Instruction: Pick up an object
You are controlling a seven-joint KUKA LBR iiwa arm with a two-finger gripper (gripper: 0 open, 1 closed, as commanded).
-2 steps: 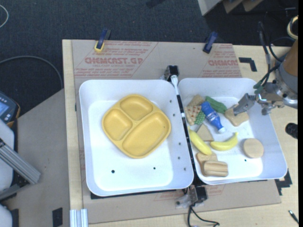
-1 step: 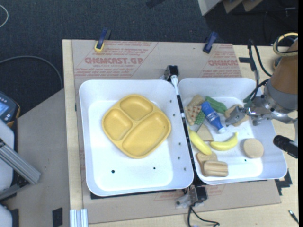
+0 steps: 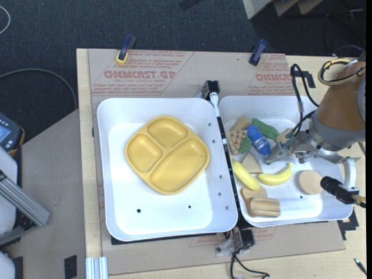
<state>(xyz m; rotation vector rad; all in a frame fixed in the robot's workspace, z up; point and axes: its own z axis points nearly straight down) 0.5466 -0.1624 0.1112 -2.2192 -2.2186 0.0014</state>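
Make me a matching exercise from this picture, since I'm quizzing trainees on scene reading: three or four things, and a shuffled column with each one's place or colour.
Things:
1. divided plate
2. banana
3. blue object
4. round tan disc

Descriptions:
A. right bin, near the front right
B. yellow, alone in the left bin
C. right bin, beside the green item
D. right bin, close to the divider

Pairs: 1-B, 2-D, 3-C, 4-A

Two white bins (image 3: 110, 173): one yellow plate (image 3: 167, 154) in the left; right of it, two bananas (image 3: 245, 176), one blue bottle (image 3: 258, 140).
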